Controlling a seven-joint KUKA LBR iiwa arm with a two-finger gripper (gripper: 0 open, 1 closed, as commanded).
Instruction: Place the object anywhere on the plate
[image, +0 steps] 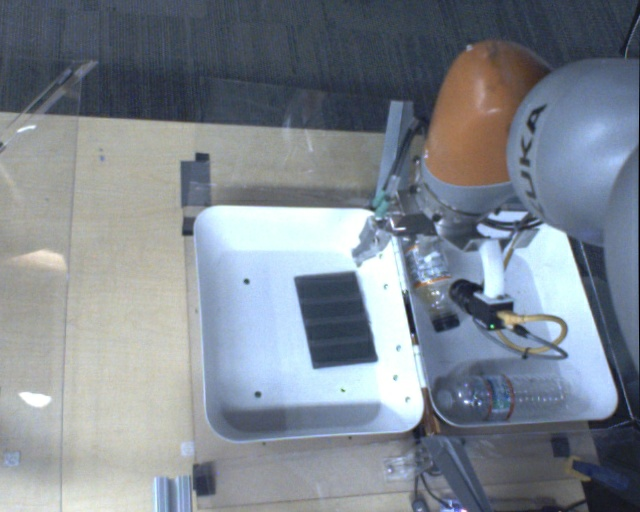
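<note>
The claw (428, 268) hangs under the grey and orange wrist, just over the wall that the two bins share, on the side of the right bin (585, 345). Glare and the bulk of the wrist hide its working end, so it cannot be told whether it is open, closed or gripping anything.

The likely object is a clear plastic bottle (498, 396). It lies on its side on the floor of that same bin, toward the view's bottom edge from the claw and a little to its right, apart from it. The plate (336, 319), a dark ridged rectangle, lies flat in the left bin (230, 330), to the view's left of the claw and somewhat lower, across the shared wall.

The step in hand looks like the pickup. The bottle is round, slick and probably light, so it may roll or squirt out. A good grasp takes it across the body near the middle, square to its long axis, and allows for the bin wall close beside it. The carry should rise clear of the shared wall before it swings left. The release belongs low over the plate's middle, with the bottle turned so that the ridges check any roll.
</note>
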